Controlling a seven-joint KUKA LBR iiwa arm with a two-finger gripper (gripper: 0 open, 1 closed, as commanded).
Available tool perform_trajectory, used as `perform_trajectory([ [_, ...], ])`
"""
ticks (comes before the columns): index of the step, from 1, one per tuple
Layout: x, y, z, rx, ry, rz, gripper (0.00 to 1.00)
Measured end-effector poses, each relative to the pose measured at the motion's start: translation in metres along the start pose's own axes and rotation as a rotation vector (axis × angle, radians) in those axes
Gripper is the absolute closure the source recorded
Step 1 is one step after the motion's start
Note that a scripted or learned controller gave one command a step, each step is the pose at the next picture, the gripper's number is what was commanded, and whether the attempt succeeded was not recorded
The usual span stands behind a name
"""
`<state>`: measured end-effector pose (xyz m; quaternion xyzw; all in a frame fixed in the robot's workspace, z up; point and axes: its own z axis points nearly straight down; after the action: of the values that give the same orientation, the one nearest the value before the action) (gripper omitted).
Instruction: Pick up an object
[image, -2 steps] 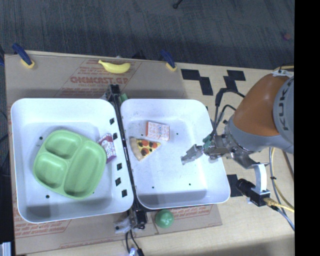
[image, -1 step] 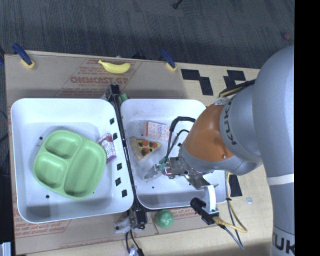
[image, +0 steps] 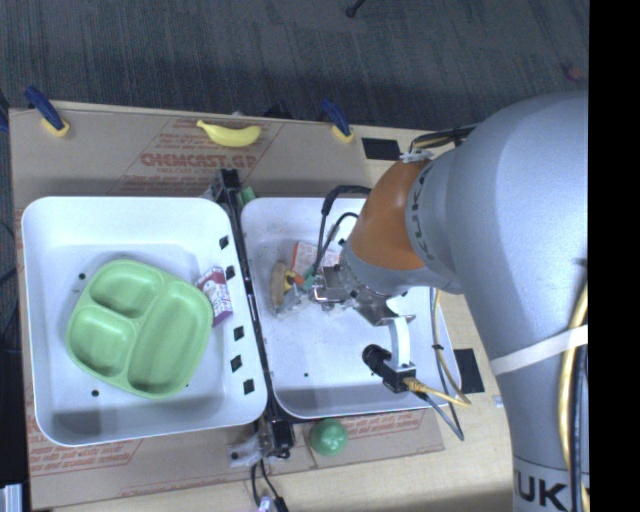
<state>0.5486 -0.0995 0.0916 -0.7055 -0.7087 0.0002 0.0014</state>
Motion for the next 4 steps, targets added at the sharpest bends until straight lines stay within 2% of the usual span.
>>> perform_trajectory([
  [1,0.000,0.000,-0.010,0.002,0.001,-0.002,1.00],
  [2,-0.062,-0.061,-0.139,-0.004,-0.004,0.000,1.00],
  [3,-0.038,-0.072,-0.138,-0.002,-0.002,-0.002,1.00],
  [4,-0.038,-0.072,-0.138,-0.002,-0.002,-0.002,0.00],
])
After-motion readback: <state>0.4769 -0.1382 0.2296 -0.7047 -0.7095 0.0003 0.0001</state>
